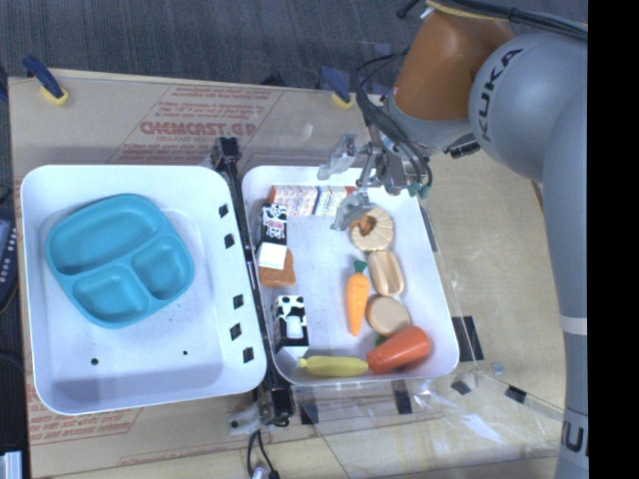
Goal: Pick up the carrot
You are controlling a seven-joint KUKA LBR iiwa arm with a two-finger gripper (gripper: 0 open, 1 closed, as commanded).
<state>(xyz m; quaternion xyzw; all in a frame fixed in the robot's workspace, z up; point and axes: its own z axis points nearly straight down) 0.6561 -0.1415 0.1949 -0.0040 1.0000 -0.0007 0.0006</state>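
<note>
Inspecting bench: 2 shallow white plastic bins side by side.
Arm: grey KUKA arm [519,98] with orange band, reaching in from the right.
Gripper: metal two-finger gripper [361,193] over the far end of the right bin [439,297]; fingers spread, nothing between them.
Carrot: small orange toy carrot with green top [356,301], lying in the right bin, apart from the gripper, just beside a tan bread-shaped toy [384,272].
Left bin: white bin [40,297] holding a blue 3-compartment plastic plate [117,258].

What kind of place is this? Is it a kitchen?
Probably a robot lab, not a kitchen. A big grey arm reaches over two white bins on a bench, and the carrot and other food look like toys. A blue plate sits alone.
</note>
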